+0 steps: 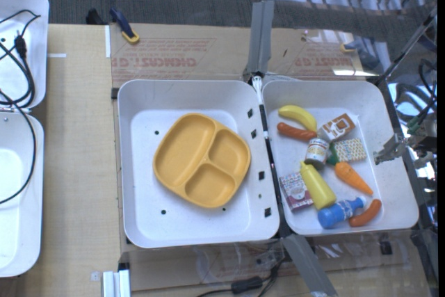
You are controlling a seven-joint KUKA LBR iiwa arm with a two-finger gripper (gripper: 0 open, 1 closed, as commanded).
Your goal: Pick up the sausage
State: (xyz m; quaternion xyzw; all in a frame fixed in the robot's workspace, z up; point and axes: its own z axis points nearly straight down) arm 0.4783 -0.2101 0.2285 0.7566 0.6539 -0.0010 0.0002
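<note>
Two shallow white bins side by side across the middle of the frame: left bin [132, 170] holding a yellow divided plate [201, 160] at its centre, right bin [386, 115] crowded with toy food. At the far right edge, by the right bin's rim, a metallic gripper [398, 148], blurred against the clutter; released or clenched, cannot tell, and nothing seen grasped. In the right bin, from bigger to smaller: yellow mustard bottle [317, 186] lying near the lower middle, blue bottle [341, 213] just below it, banana [297, 115] at the upper left, carrot [354, 177] toward the right. Directly under the banana, the sausage [297, 131], reddish orange, lying flat on the bin floor, well apart from the gripper. In the lower right corner, a second sausage [365, 213] touching the blue bottle. Between them, a small jar [317, 151], two small cartons and a red-and-white packet [295, 191].
</note>
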